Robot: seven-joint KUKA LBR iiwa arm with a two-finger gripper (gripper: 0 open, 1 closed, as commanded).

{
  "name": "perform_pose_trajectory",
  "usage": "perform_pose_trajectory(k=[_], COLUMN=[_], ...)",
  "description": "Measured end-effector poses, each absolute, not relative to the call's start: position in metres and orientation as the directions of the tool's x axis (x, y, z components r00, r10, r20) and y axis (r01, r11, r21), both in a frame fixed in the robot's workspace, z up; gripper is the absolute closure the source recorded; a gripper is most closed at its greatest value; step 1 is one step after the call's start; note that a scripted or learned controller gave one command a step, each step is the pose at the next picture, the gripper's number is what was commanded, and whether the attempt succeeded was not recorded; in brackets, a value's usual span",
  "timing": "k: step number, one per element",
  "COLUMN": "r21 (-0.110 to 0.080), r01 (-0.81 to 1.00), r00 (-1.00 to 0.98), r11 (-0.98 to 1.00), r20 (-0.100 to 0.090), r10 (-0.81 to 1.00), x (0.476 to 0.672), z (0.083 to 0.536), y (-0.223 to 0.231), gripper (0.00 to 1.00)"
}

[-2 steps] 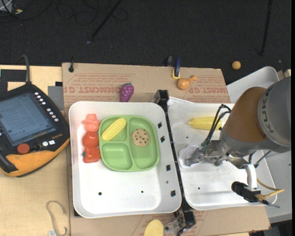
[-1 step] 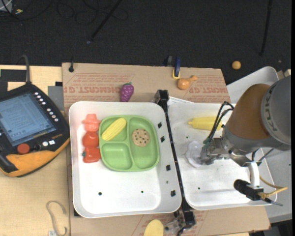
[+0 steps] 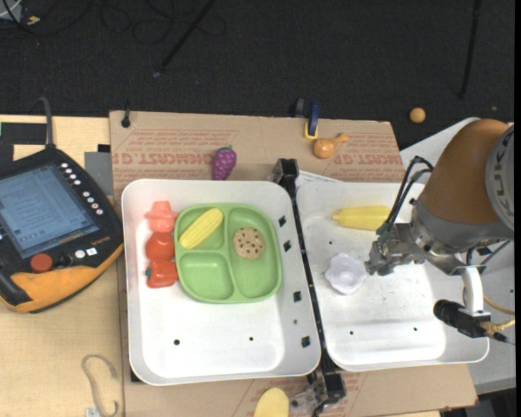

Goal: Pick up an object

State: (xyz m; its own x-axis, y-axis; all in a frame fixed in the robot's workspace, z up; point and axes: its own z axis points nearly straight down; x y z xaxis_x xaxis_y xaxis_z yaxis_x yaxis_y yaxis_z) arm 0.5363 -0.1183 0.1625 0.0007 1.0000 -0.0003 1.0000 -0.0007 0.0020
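**Inspector:** Where the arm [image 3: 469, 189] reaches in from the right, the gripper [image 3: 384, 257] is found low over the right bin [image 3: 391, 341], just beside a small white cup [image 3: 345, 275]. Whether the cup is touched cannot be told.

**Clerk:** And the state of the hand?

**Inspector:** It cannot be told; that part is too dark and small. Nothing is seen held.

**Clerk:** Other contents of that bin?

**Inspector:** A yellow corn cob [image 3: 362, 218] is lying near the far wall, apart from the cup.

**Clerk:** The left bin [image 3: 208, 346]?

**Inspector:** A green divided plate [image 3: 217, 281] is noted, with a second corn cob [image 3: 200, 227] in one compartment and a cookie [image 3: 248, 243] in another. Red and pink toys [image 3: 160, 246] are set against its left edge.

**Clerk:** Outside the bins?

**Inspector:** A purple grape bunch [image 3: 224, 161] and an orange pear [image 3: 327, 145] are recorded on the cardboard behind; a control pendant [image 3: 43, 224] is at the left.
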Motion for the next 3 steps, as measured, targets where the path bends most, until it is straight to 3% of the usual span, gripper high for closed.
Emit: perform_pose_trajectory(k=[2,3], r21=[0.000,-0.004], r01=[1.000,1.000], r00=[0.000,-0.003], r11=[0.000,0.003], r20=[0.000,0.003], r10=[1.000,1.000], x=[0.531,0.539], z=[0.228,0.219], y=[-0.115,-0.069], gripper=[1.00,1.00])
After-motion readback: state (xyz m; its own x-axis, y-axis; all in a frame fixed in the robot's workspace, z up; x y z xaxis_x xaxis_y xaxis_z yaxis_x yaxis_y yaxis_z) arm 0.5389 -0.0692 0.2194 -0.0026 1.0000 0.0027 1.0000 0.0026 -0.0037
